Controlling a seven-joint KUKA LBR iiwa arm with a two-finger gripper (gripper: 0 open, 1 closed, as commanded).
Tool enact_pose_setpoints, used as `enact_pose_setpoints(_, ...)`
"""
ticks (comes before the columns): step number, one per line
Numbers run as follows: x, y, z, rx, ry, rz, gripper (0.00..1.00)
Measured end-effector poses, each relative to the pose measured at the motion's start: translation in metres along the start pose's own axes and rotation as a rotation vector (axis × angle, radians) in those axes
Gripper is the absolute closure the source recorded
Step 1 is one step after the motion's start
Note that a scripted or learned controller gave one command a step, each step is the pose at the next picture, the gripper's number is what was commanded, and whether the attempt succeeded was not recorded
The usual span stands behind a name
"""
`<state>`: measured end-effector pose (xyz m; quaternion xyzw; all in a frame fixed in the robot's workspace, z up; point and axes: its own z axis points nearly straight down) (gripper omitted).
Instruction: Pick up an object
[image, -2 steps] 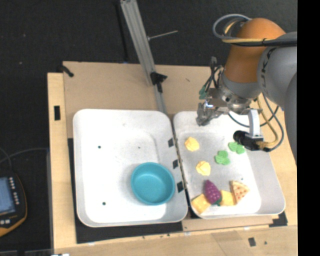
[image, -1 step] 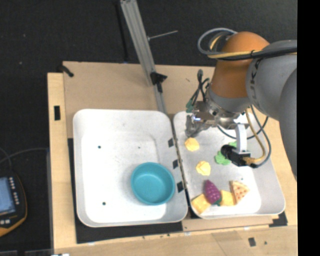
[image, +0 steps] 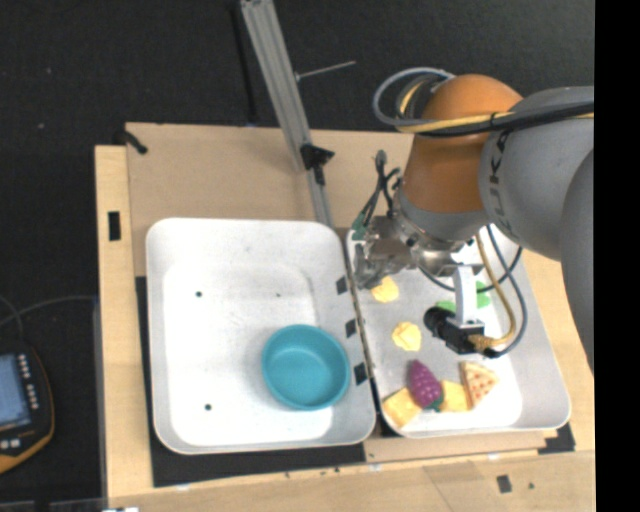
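The gripper (image: 378, 262) hangs low over the right bin (image: 540, 400), close to that bin's left wall and toward its far edge, right above a small pale yellow piece (image: 384, 291) that looks like toy food. The wrist and its cables hide the tips from this slanted view, so I cannot tell if the gripper is parted or closed, and nothing is visibly gripped. That yellow piece seems the likeliest target; it lies flat on the bin floor just beside the left wall. A second yellow piece (image: 405, 336) sits a little nearer the front, toward the bin's middle. Along the front edge are a purple grape cluster (image: 424, 384), a yellow wedge (image: 401, 407) at the front left corner, and a pizza slice (image: 479, 382) to the right of the grapes (these three nearly touch, so they would be awkward to single out). The left bin (image: 200, 260) carries a blue bowl (image: 304, 366) near its front right corner. I judge the yellow piece to be light, rigid and smooth plastic, so it may skid or pop out if pinched off centre; its low profile calls for closing across its narrow width, low against the floor, with care for the wall beside it.
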<state>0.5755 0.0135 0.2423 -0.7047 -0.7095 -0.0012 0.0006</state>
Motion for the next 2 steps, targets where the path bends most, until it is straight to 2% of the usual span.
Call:
enact_pose_setpoints(1,0.041,-0.021,-0.005,0.001,-0.001,0.003,1.0)
enact_pose_setpoints(2,0.076,-0.056,0.011,0.003,-0.002,0.002,1.0)
